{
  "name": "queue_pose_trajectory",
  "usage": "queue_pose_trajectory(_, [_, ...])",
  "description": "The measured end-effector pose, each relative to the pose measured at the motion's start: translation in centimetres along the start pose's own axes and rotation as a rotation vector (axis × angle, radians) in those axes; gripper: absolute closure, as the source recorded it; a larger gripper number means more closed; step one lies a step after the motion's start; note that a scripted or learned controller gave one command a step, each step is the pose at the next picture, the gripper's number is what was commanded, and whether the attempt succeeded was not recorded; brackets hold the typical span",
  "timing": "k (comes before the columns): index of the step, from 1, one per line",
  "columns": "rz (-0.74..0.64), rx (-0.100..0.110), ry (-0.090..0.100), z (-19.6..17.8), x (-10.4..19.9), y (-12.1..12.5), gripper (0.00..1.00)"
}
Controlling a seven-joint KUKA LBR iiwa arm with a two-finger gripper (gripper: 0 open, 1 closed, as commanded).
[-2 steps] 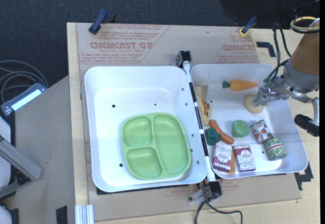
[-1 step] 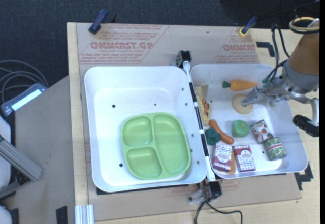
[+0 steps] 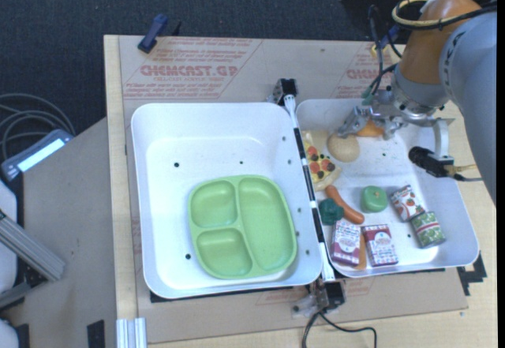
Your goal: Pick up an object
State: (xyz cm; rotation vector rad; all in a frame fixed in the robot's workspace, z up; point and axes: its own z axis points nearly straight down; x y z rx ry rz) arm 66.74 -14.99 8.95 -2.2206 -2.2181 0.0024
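The end effector [image 3: 357,122] hangs low over the far left part of the right white bin [image 3: 465,220]; whether it grips anything cannot be told. A round beige potato-like object [image 3: 343,148] lies just beside it, an orange piece [image 3: 369,131] beneath it. The left white bin [image 3: 150,181] holds a green three-compartment tray [image 3: 241,226].

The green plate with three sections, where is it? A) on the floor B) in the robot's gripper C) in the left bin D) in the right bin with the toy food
C: the green plate lies flat in the left bin, while the toy food such as the carrot sits in the right bin.
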Motion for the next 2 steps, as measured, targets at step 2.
queue_pose_trajectory(2, [0.0, -0.003, -0.002, -4.7, -1.8, -7.4, 1.0])
